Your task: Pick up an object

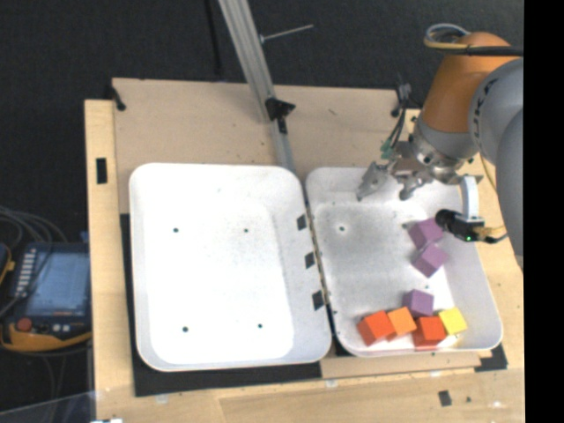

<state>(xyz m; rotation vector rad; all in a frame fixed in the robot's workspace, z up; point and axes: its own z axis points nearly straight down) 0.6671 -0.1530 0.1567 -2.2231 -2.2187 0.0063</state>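
Note:
My gripper [386, 186] hangs over the far edge of the right bin [352, 263], its two fingers spread apart with nothing between them. Two purple blocks [428, 246] lie stacked close together toward the bin's right side, below and to the right of the gripper. A third purple block [421, 301] sits nearer the front. Along the front rim is a cluster: a red-orange block [377, 327], an orange block [402, 321], another red-orange block [431, 330] and a yellow block [453, 321].
The left bin [216, 263] lies beside the right one, joined by black clips [310, 258]. A slanted metal rail [256, 69] rises behind the bins. A teach pendant [44, 293] sits off the bench at the left.

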